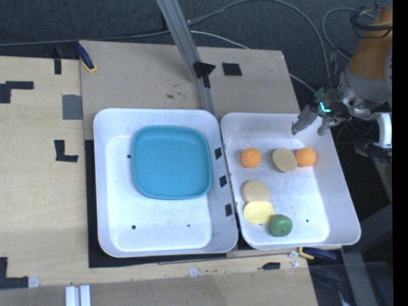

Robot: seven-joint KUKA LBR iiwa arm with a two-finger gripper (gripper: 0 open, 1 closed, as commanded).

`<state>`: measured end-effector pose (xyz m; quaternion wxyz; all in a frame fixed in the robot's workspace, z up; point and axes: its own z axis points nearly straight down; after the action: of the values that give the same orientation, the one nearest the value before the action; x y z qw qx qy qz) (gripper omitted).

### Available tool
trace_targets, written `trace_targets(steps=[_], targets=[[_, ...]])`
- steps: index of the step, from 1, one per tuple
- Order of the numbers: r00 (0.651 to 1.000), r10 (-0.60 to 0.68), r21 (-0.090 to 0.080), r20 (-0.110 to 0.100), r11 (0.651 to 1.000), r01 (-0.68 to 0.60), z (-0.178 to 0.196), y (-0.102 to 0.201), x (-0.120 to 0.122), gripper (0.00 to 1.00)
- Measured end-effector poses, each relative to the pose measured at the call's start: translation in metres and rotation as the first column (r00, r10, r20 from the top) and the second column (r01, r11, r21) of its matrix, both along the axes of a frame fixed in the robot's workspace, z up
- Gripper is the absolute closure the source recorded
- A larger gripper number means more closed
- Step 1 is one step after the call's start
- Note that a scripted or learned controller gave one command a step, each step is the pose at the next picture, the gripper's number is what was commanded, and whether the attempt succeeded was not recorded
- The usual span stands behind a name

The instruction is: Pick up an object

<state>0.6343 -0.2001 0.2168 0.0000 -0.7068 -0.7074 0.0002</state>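
Camera view: round orange ball (matte)

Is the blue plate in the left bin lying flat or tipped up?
Flat. The blue plate shows its whole face evenly on the floor of the left bin, with no edge propped on the bin's wall.

A pale wooden worktop carries two shallow white bins side by side. The left bin holds a square turquoise plate with rounded corners, lying flat toward its far half. The right bin sits tilted against the left one, their inner rims touching. Black tape marks dot the worktop at the left, and a black square lies beyond the bins. A grey metal pole slants down from the top to the bins' far edge. Light cables loop over the dark floor behind.
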Motion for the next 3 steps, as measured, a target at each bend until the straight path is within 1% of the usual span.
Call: trace_targets(steps=[1, 2, 3], targets=[[1.000, 0.000, 0.000, 0.000, 1.000, 0.000, 0.000, 0.000, 0.000, 0.00], [1.000, 0.000, 0.001, -0.005, 1.000, 0.000, -0.057, 0.001, 0.008, 0.00], [1.000, 0.000, 0.001, -0.006, 1.000, 0.000, -0.119, 0.008, 0.009, 0.00]])
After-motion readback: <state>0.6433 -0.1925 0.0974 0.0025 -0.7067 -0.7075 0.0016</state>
